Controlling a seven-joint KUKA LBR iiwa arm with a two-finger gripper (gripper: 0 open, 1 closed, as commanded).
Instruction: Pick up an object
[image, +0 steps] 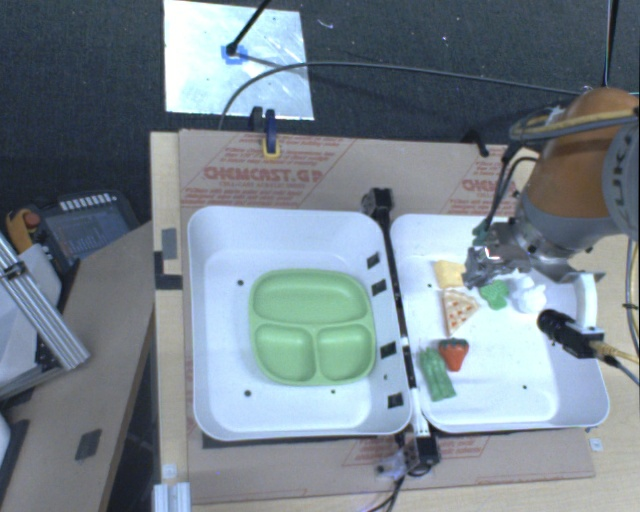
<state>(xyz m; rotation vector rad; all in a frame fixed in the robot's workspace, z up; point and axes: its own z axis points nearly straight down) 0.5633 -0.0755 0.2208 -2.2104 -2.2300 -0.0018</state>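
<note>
Nearby | pizza slice (459, 310), strawberry (454, 353), green block (436, 374) | green tray (310, 326) apart

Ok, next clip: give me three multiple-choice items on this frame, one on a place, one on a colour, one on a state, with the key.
1. Where is the divided plate?
A. In the left bin
B. In the right bin
C. On the cardboard outside the bins

2. What colour is the divided plate?
A. Red
B. Light green
C. Blue

3. How does the pizza slice lie?
A. Stacked on the divided plate
B. Flat on the floor of the right bin
C. Hanging over the bin's rim

Key:
1 A, the plate sits in the middle of the left bin.
2 B, its whole surface is pale green.
3 B, the slice lies flat in the right bin, near the strawberry and below the gripper.
</note>
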